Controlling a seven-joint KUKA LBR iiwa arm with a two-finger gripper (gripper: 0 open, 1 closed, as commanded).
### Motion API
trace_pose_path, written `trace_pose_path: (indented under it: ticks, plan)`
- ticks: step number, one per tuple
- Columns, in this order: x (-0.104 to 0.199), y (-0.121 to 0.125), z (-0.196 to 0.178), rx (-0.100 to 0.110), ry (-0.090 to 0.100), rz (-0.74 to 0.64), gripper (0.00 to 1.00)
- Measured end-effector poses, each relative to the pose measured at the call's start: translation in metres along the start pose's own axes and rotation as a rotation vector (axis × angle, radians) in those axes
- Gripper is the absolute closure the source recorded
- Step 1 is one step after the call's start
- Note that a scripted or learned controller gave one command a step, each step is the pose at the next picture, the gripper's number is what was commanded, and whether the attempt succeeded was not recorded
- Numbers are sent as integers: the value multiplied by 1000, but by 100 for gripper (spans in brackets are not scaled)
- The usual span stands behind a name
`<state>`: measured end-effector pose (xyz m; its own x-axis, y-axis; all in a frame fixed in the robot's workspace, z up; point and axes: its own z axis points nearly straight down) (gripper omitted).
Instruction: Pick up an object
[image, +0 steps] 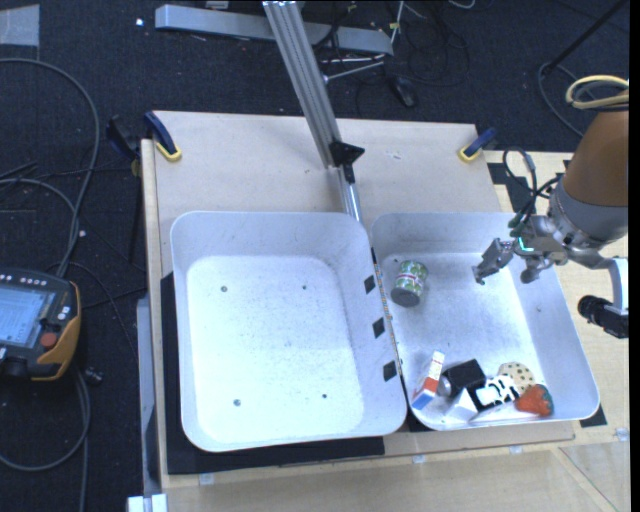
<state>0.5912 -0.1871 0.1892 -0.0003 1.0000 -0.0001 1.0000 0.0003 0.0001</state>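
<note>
Gripper (510, 262): seen above the right bin (560, 330), fingers spread, nothing held.
Can (409, 281): lying well left of it.

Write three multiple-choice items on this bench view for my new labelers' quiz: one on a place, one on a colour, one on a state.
1. Where does the small can lie?
A. In the right bin, near its left wall
B. In the left bin
C. On the bench outside both bins

2. What colour is the strawberry-like toy in the right bin's near corner?
A. Blue
B. Red
C. Yellow

3. What is between the gripper's fingers?
A. The can
B. The red-and-white box
C. Nothing

Answers: 1 A, the can sits just right of the wall between the bins. 2 B, it is plainly red. 3 C, the gripper hangs over bare bin floor, apart from every object.
</note>
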Motion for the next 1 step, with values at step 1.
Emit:
trace_pose_path:
  ticks: [1]
  plan:
    - [0, 0, 0, 0, 0, 0, 0]
